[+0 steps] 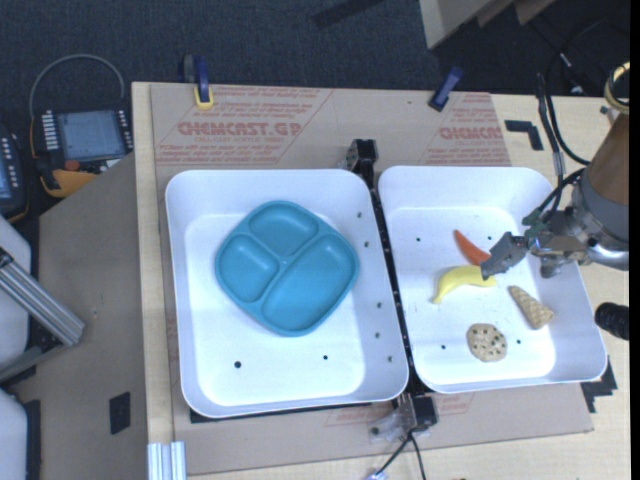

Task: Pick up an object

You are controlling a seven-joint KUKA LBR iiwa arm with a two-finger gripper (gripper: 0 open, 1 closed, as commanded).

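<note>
Camera view, from above at a slant, has the arm (610, 183) cut off at the right edge, so little beyond its wrist and the gripper (500, 258) can be made out. A dark finger tip sits over the right bin (420, 268), touching or just above the top of the yellow banana (458, 283) and beside the orange carrot (470, 245); whether the fingers are open or closed I cannot tell, since they blur into one dark shape. Near the banana lie a tan cone-shaped piece (531, 306) and a round speckled cookie (487, 342), each apart from the others. The left bin (190, 268) carries a blue divided plate (287, 266). Both bins rest on a brown cardboard sheet (290, 118) printed with red lettering, laid on the pale wooden surface (600, 108). A handheld control pendant (85, 133) with a looped cable lies on the dark carpet at upper left.
</note>
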